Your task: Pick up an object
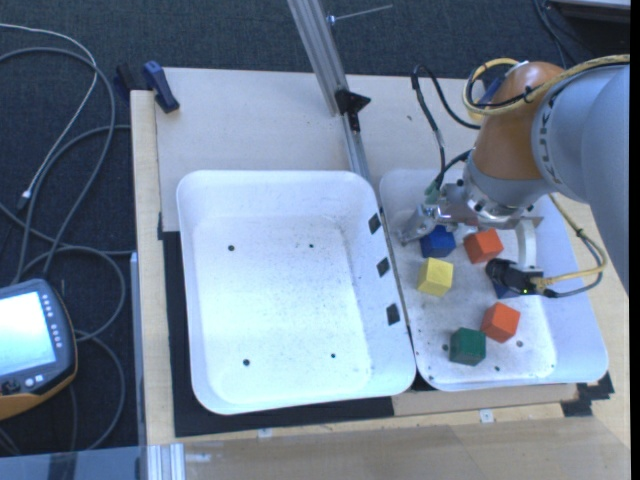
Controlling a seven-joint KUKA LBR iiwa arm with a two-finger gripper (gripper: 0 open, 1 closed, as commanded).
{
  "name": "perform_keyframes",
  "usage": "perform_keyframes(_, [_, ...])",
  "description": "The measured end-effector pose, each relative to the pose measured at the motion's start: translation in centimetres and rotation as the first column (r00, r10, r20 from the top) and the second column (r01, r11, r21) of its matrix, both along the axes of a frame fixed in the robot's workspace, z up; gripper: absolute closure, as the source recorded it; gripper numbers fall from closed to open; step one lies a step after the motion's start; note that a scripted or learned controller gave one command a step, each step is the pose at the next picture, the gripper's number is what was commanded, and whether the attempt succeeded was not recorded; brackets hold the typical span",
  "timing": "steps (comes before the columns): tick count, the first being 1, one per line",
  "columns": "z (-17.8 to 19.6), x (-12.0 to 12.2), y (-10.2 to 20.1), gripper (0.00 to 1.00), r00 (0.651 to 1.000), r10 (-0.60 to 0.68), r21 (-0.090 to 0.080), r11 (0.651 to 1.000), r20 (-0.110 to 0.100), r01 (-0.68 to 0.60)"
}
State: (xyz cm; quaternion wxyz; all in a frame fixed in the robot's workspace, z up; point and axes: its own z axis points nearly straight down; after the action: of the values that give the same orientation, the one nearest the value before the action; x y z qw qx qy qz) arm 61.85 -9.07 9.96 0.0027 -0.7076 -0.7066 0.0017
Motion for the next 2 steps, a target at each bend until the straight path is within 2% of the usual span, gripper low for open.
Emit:
perform_keyframes(1, [1.1,0.3,0.1,1.00,1.000,0.001,0.000,1.000,0.007,-0.001])
perform_keyframes(2, [6.8,1.3,-0.1,1.00,1.000,0.003,-0.002,1.000,0.013,-0.003])
